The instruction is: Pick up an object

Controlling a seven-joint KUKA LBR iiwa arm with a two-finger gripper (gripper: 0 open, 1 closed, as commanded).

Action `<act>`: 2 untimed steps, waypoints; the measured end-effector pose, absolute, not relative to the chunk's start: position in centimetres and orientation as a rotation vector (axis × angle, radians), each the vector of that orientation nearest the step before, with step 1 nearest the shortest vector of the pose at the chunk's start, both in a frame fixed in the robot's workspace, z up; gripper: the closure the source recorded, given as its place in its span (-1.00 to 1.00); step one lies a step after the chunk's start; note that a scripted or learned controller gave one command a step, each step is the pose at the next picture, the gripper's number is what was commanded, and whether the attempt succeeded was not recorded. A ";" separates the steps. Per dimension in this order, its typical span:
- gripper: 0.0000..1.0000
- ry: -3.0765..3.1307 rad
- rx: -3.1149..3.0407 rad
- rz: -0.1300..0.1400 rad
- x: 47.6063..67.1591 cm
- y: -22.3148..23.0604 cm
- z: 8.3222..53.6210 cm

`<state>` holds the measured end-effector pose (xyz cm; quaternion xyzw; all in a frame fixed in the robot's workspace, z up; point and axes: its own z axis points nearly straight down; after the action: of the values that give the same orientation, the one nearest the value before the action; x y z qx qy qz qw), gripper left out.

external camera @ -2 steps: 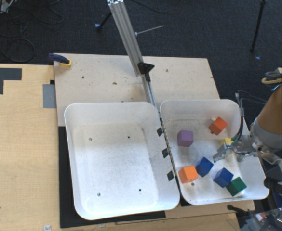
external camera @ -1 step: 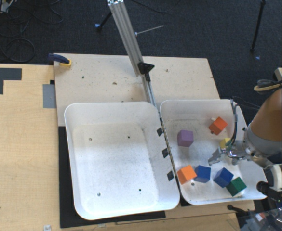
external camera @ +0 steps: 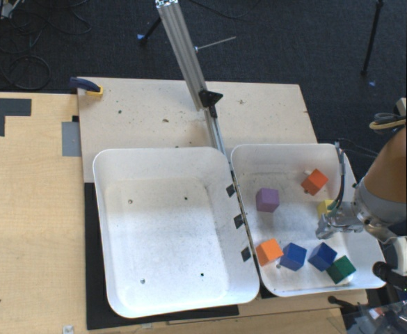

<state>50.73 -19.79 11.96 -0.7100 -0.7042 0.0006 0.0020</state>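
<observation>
The right bin [external camera: 280, 147] holds several small blocks: an orange one [external camera: 315, 181] at the back, a purple one [external camera: 267, 200], a second orange one [external camera: 268, 250] by the left wall, two blue ones [external camera: 293, 256] [external camera: 323, 256] and a green one [external camera: 341, 269] at the front. A yellow piece [external camera: 324, 206] peeks out by the right wall, partly hidden by the arm. My gripper [external camera: 330, 227] is low in the bin's right side, just in front of the yellow piece and just behind the right blue block. Nothing is visibly held in it.
The left bin [external camera: 99, 162] sits alongside, joined to the right one by black clips [external camera: 238, 220]. A slanted aluminium rail [external camera: 184, 44] rises behind the bins. A blue and yellow clamp [external camera: 86, 85] lies at the board's back left corner.
</observation>
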 end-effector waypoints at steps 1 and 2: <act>1.00 -2.224 -2.221 -0.001 51.2 -19.7 16.2; 1.00 -2.225 -2.221 -0.002 52.2 -19.6 21.1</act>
<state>52.18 -19.56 21.06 -0.7064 -0.7078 -0.0007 -0.0012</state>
